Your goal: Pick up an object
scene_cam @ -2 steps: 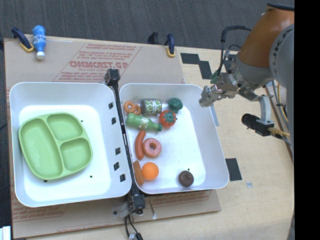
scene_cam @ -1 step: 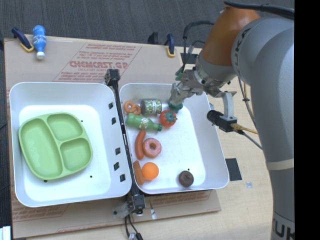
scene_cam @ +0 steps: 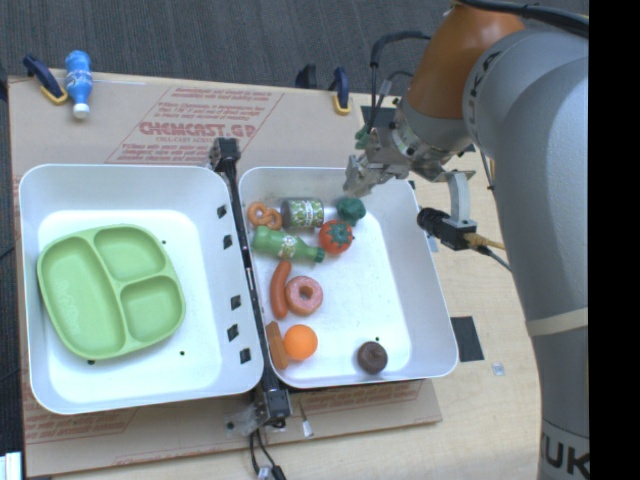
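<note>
The right bin (scene_cam: 420,298) holds several toy foods. Along its far side lie a small orange ring (scene_cam: 264,214), a labelled can on its side (scene_cam: 303,212), a dark green piece (scene_cam: 350,208), a red tomato (scene_cam: 337,236) and a green bottle (scene_cam: 285,246). Nearer the front are an orange sausage shape (scene_cam: 281,288), a pink donut (scene_cam: 304,294), an orange ball (scene_cam: 299,342) and a brown round piece (scene_cam: 372,357). My gripper (scene_cam: 358,176) hangs over the bin's far rim, just above and behind the dark green piece. I see nothing held in it.
The left bin (scene_cam: 200,368) carries a green divided plate (scene_cam: 110,288). A black divider (scene_cam: 236,248) runs between the bins. A blue bottle (scene_cam: 78,80) and clamps sit at the bench's far edge. The arm's grey body (scene_cam: 540,168) covers the right side.
</note>
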Robot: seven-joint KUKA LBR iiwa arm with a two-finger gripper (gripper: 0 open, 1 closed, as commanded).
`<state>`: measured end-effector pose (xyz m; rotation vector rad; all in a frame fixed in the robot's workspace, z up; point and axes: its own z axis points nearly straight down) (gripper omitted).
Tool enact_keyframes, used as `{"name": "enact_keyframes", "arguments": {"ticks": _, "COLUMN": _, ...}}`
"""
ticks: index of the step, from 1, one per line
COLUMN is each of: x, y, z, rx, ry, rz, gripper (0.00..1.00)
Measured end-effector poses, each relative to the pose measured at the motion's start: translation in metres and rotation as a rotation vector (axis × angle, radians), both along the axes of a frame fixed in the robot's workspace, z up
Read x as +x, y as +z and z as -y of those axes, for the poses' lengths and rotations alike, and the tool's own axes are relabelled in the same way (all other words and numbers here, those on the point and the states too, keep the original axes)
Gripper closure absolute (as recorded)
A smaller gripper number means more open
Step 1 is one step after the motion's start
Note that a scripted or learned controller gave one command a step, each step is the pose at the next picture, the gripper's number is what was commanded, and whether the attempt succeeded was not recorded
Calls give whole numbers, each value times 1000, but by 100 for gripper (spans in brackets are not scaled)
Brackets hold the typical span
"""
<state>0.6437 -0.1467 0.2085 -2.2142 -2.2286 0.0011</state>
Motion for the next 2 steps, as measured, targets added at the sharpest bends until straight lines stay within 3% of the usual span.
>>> {"name": "enact_keyframes", "arguments": {"ticks": 1, "x": 13, "y": -2, "z": -3, "rx": 0, "ry": -1, "rz": 2, "gripper": 100}}
{"name": "enact_keyframes", "arguments": {"ticks": 2, "x": -39, "y": 4, "z": -37, "rx": 0, "ry": 1, "rz": -3, "gripper": 100}}
